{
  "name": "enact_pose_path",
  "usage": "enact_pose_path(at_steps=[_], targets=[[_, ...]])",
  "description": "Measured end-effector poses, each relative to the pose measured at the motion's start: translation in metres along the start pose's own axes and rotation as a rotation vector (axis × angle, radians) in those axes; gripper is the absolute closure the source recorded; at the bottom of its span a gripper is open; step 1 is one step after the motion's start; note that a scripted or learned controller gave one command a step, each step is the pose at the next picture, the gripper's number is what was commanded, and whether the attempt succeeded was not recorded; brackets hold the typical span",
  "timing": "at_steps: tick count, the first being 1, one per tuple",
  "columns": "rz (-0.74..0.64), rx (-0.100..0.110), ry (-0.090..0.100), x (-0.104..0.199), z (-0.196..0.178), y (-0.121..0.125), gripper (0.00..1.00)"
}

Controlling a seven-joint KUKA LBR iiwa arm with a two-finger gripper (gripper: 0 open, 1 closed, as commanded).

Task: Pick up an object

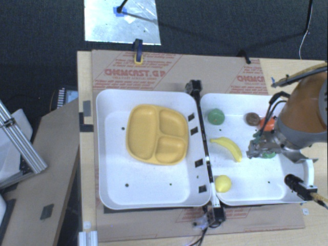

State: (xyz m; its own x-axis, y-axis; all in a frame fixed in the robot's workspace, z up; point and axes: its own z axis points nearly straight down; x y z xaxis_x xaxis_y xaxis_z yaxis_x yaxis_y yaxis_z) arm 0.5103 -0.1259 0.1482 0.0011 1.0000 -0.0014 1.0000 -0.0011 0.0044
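Nearest, one small round yellow ball (223,183) sits below-left of the claw (259,151). One curved yellow banana (227,148) lies just left. The claw's spread, I cannot tell. One green ball (216,117) and one brown round piece (252,119) beyond.

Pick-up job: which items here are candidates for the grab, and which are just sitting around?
Candidates, right bin:
- banana
- green ball
- yellow ball
- brown round piece
- green item under the pincer
- orange item beside the arm

Lying about:
- yellow divided tray in the left bin
- cardboard sheet under both bins
- foil sheet behind the bench
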Motion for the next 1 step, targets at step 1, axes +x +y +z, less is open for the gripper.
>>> enact_pose_path(at_steps=[1], targets=[[-0.005,-0.003,0.0,0.0021,-0.0629,-0.0019,1.0]])
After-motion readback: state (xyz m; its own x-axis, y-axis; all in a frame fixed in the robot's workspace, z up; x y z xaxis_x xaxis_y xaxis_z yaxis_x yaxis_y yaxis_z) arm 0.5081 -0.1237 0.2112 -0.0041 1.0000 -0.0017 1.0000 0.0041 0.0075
